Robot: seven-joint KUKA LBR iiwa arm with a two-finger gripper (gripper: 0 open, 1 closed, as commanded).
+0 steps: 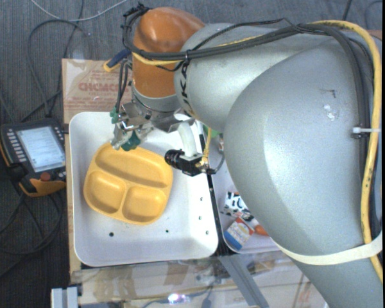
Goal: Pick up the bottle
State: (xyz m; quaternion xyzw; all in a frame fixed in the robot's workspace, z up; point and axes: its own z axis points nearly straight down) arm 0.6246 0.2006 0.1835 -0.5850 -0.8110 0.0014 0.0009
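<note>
End effector (pixel 126 136) low over left bin (pixel 90 236), at far edge of yellow tray (pixel 128 185); finger state: cannot tell. Bottle not identifiable; possibly among clutter (pixel 240 220) in right bin, mostly hidden under arm (pixel 295 133). Nothing visibly held.

big grey arm (pixel 289 127) fills frame from 3 o'clock, sweeping up toward 11 o'clock. orange band (pixel 162 40) near 12 o'clock, just above wrist. wrist pointing down toward 8 o'clock. gripper (pixel 125 138) left of centre, hanging low, green-tinted fingertips close together. black fitting (pixel 183 162) sticking out below wrist at about 5 o'clock from gripper. yellow and black cables (pixel 346 31) draped over upper link, running to 3 o'clock edge.
</note>
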